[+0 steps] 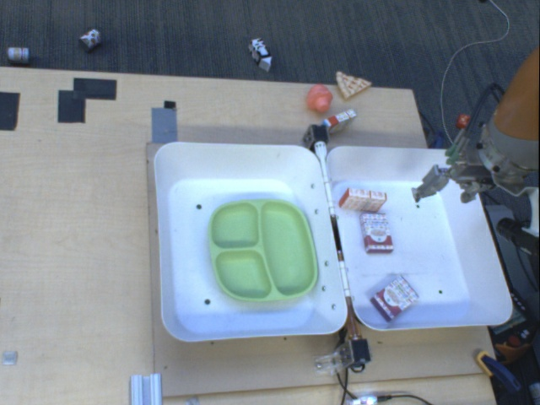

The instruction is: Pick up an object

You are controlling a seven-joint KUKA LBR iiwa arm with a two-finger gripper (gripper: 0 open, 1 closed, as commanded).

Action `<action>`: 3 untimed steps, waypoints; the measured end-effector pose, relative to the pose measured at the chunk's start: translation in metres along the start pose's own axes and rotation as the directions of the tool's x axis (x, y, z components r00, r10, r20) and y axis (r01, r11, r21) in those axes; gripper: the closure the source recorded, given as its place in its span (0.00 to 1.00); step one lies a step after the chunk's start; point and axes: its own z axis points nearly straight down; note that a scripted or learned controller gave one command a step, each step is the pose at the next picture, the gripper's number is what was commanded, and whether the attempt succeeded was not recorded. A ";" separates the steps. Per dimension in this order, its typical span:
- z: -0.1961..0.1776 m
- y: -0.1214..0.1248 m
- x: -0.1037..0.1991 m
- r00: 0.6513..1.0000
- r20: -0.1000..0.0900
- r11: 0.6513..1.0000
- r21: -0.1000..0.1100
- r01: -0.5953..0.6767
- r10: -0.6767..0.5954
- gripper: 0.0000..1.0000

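The gripper [447,184] hung over the upper right part of the right bin [481,310], its two fingers spread apart with nothing between them. One fingertip [419,194] pointed down and left toward the bin floor; the other sat closer to the wrist. Three small packets lay in that bin, all to the gripper's left and below it in the camera view. The nearest was the top packet [363,199], orange and white, lying with its long axis roughly across the bin, close to the divider between the bins. Just beneath it lay the middle packet [376,232], red and white, its long axis running up and down the view. The bottom packet [394,297] sat tilted, well apart from the gripper, near the bin's lower edge. A green tray [263,251] filled the middle of the left bin [169,226]. Judging from this layout, the grasp had not yet begun, and the shortest reach would run leftward to the top packet, with the fingers needing to straddle its short side.
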 end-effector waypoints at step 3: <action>0.113 -0.092 0.009 1.000 0.005 1.000 -0.013 -0.002 0.002 1.00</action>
